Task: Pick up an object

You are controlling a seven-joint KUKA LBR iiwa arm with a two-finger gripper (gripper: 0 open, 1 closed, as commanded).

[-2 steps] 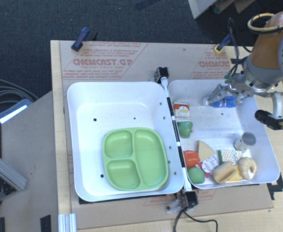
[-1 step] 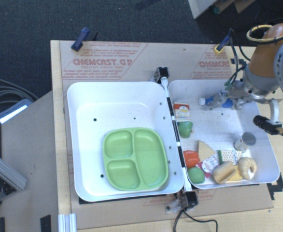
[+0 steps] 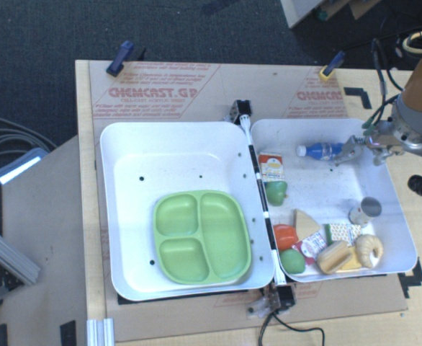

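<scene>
The right white bin (image 3: 405, 225) holds several small items. A blue bottle (image 3: 317, 151) lies on its side near the far wall. A small carton (image 3: 271, 167) and a green round piece (image 3: 276, 190) sit along the left wall. Near the front lie a red piece (image 3: 286, 235), a pale wedge (image 3: 307, 223), a green ball (image 3: 292, 261), a bread roll (image 3: 333, 256), a bagel (image 3: 369, 250) and a grey cylinder (image 3: 366, 209). My gripper (image 3: 361, 156) hangs over the bin's far right corner, just right of the bottle. It is open, with nothing between its fingers.
The left white bin (image 3: 124, 157) holds a green divided plate (image 3: 200, 236). A black divider clamp (image 3: 241, 110) sits where the two bins meet. Cables run along the bench's right side beside the arm (image 3: 416, 114).
</scene>
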